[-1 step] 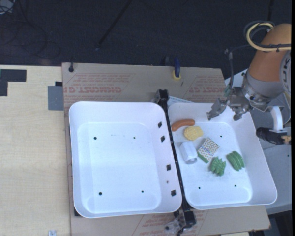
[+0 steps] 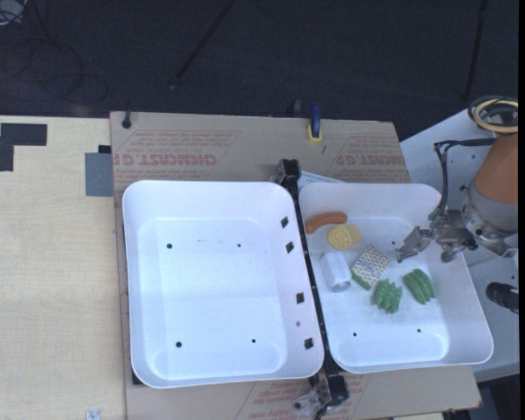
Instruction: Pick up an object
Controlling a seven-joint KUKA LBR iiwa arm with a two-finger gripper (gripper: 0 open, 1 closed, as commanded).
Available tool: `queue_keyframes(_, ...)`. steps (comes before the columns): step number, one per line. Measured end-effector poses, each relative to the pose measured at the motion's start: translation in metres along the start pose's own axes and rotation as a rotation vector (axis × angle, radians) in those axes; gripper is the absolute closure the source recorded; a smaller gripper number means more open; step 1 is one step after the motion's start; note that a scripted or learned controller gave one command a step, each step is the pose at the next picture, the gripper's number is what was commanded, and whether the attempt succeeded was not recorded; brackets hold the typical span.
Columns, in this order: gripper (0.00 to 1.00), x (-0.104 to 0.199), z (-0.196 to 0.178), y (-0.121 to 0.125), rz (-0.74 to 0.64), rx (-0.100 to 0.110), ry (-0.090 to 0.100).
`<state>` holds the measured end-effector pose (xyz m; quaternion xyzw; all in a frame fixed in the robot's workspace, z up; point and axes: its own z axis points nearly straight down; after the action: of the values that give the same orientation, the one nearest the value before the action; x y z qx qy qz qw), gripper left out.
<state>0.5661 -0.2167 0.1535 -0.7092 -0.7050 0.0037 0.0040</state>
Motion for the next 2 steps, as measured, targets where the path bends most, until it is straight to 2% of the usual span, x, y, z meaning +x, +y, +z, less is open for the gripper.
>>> queue_keyframes(1, 0.00, 0.025, 0.010, -0.059, -0.005, -0.002, 0.003)
queue_keyframes(2, 0.00, 0.081, 0.068, -0.063, -0.007, -0.010, -0.001)
